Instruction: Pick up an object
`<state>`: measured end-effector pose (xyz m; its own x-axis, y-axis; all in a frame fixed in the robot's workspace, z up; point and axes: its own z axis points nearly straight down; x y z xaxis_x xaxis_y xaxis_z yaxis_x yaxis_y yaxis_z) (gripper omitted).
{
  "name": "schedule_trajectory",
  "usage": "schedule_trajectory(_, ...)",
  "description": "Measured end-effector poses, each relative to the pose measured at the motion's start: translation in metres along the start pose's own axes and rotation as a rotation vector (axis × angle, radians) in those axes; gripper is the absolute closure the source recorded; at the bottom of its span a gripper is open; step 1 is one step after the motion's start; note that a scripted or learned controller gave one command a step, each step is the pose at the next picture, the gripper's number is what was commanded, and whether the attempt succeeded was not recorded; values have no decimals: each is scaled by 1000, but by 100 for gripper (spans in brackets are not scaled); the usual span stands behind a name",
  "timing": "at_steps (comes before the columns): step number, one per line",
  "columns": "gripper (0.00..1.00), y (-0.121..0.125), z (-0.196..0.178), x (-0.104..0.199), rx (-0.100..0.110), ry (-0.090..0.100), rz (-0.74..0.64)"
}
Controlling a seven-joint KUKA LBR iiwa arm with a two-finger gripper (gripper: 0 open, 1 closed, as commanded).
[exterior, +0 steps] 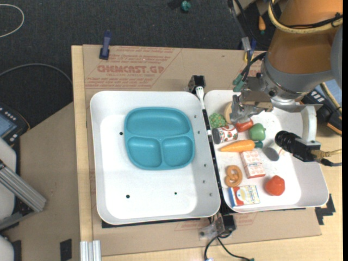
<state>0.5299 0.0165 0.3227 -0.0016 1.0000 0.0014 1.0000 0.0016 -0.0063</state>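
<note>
Cardboard-topped bench; right bin (pixel 312 192) partly behind the arm (pixel 302 42); fingers (pixel 237 115) over toys, spread unclear

Teal tray (pixel 159 136), orange carrot (pixel 237 145)

Small toy foods (pixel 246 162) — jumbled in right bin (pixel 312 192).

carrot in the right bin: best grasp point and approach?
Likely the carrot's thick middle, coming straight down, with the fingers closing across its short width. It lies flat and roughly left-right, tapering toward one end, so the middle gives the widest, steadiest hold. Clearance looks tight: the small can sits just above it and the green pepper is near its right end. The gripper hangs above that cluster.
</note>
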Motion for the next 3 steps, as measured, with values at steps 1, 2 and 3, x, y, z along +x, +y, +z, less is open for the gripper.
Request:
schedule_trajectory(1,100,-19,40,26,1,0,-1)
schedule_trajectory(2,100,-51,-60,88,-17,3,-7)
schedule_trajectory(3,100,-51,-111,80,-15,0,0)
